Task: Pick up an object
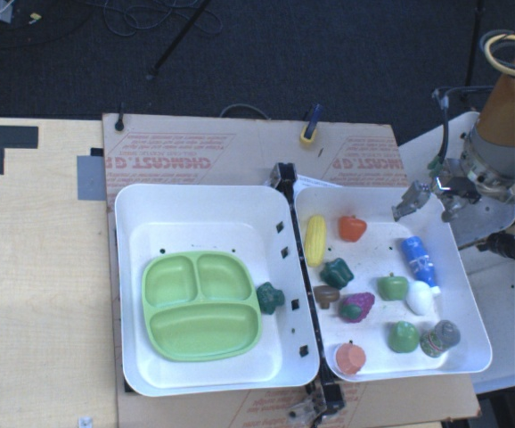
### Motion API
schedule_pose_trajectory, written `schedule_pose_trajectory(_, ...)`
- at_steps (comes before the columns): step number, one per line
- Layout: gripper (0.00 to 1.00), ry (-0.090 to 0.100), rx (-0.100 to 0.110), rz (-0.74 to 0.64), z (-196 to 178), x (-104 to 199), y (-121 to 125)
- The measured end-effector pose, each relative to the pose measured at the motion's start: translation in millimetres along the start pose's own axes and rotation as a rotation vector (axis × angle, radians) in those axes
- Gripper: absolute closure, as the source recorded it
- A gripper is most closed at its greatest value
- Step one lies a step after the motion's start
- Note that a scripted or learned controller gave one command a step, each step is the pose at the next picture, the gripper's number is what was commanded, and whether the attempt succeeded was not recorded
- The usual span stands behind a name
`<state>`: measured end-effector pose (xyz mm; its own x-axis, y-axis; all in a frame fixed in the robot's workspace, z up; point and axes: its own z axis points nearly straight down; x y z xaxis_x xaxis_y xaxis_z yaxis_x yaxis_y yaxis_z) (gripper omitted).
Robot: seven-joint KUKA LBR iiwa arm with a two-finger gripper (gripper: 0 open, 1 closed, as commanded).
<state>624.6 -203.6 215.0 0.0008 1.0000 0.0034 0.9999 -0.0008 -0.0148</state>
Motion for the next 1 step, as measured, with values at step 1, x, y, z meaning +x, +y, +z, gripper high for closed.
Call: schedule_pose_trajectory(1, 0.0, -0.003, -0.014, -0.002, -8.8, -0.3, 2.6)
